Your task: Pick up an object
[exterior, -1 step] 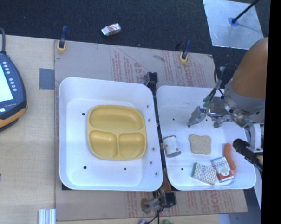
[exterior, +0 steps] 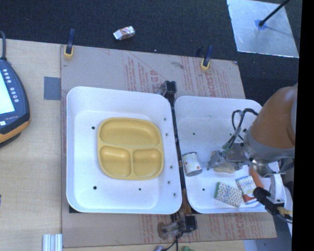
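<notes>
I am down in the right bin [exterior: 209,111], the larger left bin [exterior: 85,101] holding just a yellow divided plate [exterior: 130,147]. My judgement: this is the reach, before any lift. My gripper [exterior: 216,160] sits low among the clutter, and whether my jaws are spread or pressed I cannot tell. A tan flat piece [exterior: 227,168] lies just right of me, touching or nearly so. The small can [exterior: 191,163] lies just left; the patterned packet [exterior: 228,194] is nearer. Next I need a clean closure on one.
</notes>
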You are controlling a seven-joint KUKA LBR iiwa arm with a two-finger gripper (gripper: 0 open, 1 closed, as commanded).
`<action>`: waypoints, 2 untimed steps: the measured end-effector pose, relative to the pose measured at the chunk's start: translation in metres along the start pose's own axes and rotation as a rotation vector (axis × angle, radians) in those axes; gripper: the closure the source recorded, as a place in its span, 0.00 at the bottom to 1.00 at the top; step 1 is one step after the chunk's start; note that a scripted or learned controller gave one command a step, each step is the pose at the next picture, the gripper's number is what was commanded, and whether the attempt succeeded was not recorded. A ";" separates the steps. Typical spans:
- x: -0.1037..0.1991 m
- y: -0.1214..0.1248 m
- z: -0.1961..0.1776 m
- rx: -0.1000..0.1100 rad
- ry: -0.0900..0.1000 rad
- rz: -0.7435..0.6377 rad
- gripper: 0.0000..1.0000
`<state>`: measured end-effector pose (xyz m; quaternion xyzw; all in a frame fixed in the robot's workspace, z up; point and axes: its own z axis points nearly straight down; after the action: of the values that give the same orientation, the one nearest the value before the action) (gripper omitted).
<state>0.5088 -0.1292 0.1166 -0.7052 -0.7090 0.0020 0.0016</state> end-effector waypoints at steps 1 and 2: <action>-0.064 0.020 -0.053 -0.003 0.000 0.003 0.00; -0.084 -0.014 0.021 -0.011 -0.004 -0.001 0.00</action>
<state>0.4954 -0.2131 0.0953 -0.7047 -0.7095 -0.0005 -0.0040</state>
